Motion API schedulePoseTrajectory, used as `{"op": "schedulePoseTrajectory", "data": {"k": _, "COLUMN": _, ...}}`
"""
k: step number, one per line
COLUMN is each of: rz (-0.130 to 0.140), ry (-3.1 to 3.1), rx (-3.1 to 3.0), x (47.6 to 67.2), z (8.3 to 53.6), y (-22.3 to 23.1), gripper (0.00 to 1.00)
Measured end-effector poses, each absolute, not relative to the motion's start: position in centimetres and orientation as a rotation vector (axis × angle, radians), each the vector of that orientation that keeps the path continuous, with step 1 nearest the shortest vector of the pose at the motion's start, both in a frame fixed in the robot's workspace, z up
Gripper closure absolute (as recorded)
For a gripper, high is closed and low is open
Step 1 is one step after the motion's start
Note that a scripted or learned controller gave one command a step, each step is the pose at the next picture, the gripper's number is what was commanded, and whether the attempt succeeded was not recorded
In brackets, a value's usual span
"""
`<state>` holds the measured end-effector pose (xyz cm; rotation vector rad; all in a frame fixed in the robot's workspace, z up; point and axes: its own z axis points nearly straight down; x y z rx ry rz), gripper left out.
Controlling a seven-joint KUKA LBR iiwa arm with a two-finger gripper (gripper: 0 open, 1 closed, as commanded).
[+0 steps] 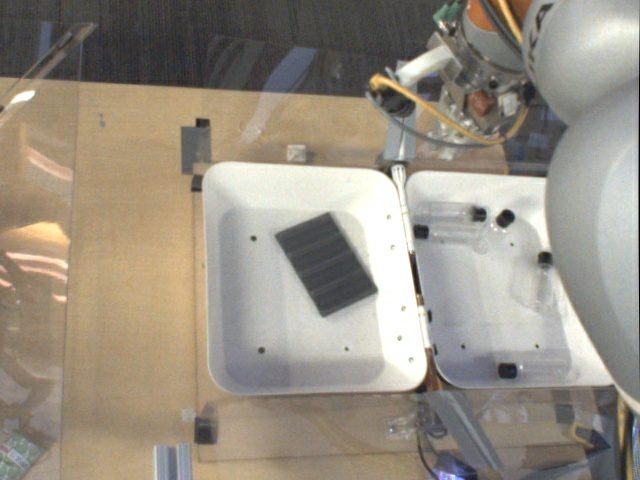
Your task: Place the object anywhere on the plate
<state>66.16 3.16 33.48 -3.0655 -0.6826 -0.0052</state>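
Plate (326, 264): dark ribbed slab, left bin (232, 358) centre.
Gripper (470, 98): at one o'clock, jaws' state untellable.
Risk: nothing visibly held, placement fails.

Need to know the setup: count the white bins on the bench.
2. The left bin holds a dark ridged plate; the right bin sits beside it, partly hidden under the arm.

A: Left bin (225, 268)?
B: Ridged plate (326, 264) lying in it, near the middle, turned at a slant.
A: Right bin (470, 348)?
B: Touching the left one; gripper (470, 103) behind both, above the bench (130, 268).
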Motion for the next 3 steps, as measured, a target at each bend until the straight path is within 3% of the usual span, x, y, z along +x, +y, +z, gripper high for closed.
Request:
{"op": "schedulePoseTrajectory", "data": {"k": 1, "rz": 0.003, "ry": -0.853, "rx": -3.022, "x": 65.8, "z": 22.3, "y": 7.0, "gripper": 1.0}}
{"op": "schedulePoseTrajectory", "data": {"k": 3, "rz": -0.006, "ry": -0.455, "rx": -3.107, "x": 61.8, "z": 29.6, "y": 10.6, "gripper": 1.0}}
